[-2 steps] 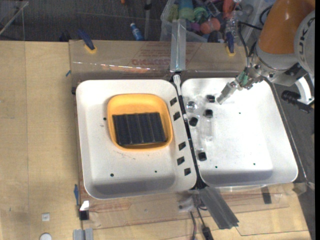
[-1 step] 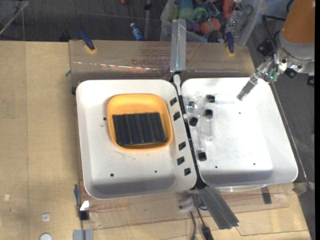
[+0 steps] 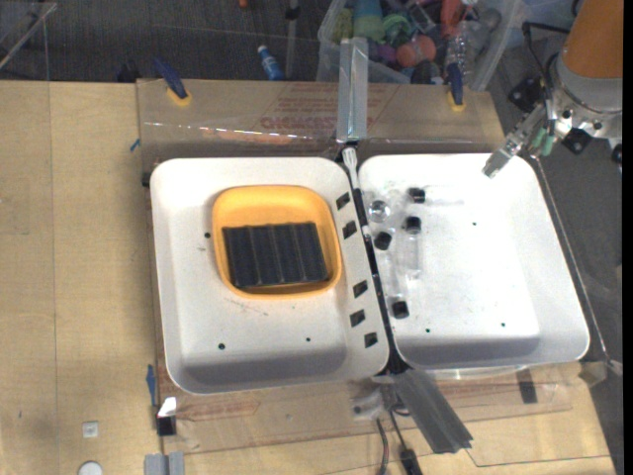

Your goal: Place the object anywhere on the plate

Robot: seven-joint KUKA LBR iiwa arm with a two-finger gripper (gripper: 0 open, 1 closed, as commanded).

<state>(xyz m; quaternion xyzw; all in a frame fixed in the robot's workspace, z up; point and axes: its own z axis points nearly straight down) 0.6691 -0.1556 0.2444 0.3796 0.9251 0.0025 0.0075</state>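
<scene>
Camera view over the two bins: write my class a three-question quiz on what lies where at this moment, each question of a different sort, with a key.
1. True or false: the dark ridged block lies on the yellow plate.
2. Which bin holds the clear pieces with black caps?
A. the left bin
B. the right bin
C. neither
3. Fill in: the gripper hangs over the right bin's far ____ corner, as the camera sees it.

Key: 1 true; 2 B; 3 right.
</scene>
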